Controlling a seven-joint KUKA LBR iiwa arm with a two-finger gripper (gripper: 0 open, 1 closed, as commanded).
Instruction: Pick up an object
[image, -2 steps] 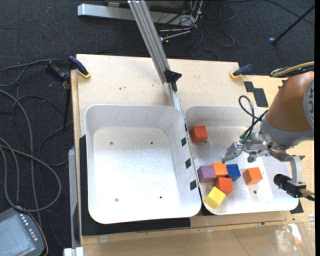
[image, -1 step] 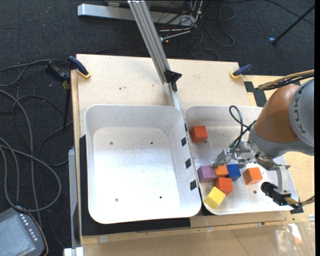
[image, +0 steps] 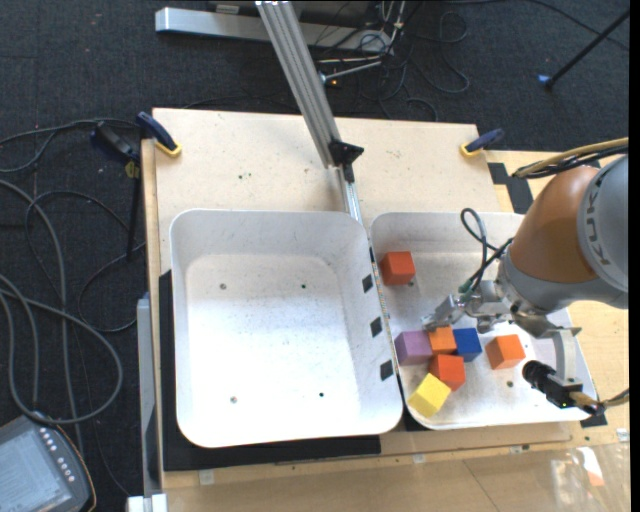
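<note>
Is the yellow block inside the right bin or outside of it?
Inside. The yellow block lies within the right bin's near rim, beside a red block.

No readable text, labels, brands or numbers anywhere in frame. Blocks in the right bin (image: 480, 225) have plain faces, no markings. Black tabs along the divider edge between the bins are blank. Device screen (image: 35, 470) at near left corner is too small and blurred to read. Black tape pieces on the bench (image: 250, 160) at far right carry no print.
</note>
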